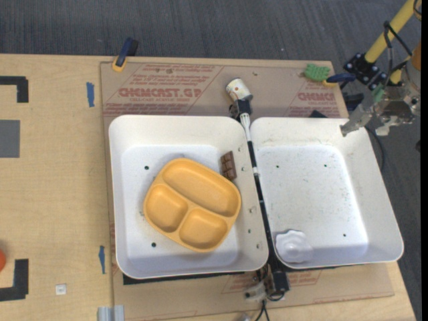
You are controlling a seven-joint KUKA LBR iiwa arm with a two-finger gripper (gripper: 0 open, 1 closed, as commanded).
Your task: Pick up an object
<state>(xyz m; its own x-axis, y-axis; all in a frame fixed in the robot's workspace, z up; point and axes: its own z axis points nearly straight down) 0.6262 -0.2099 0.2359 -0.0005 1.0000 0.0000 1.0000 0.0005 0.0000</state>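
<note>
Surveying by size, largest first:

Worktop [53, 179]: carries two shallow white bins side by side, on a brown board.
Left bin [127, 139]: holds the yellow divided tray and a small brown block.
Right bin [374, 199]: holds a white lid-like piece [293, 246] at its near left corner.
Yellow divided tray [192, 203]: mid left bin, long axis slanting from the bin's far-left toward its near-right; probably too broad and flat for an easy pinch.
Arm: gripper [364, 116] hangs just beyond the right bin's far right corner, above no object.
Jaws: too small and blurred; I cannot tell their spread, and nothing shows between them.
Small brown block [229, 165]: against the left bin's right wall, touching the tray's far edge.
Key relation: every candidate lies leftward and nearer the camera from the jaws; the white piece is closest.
</note>
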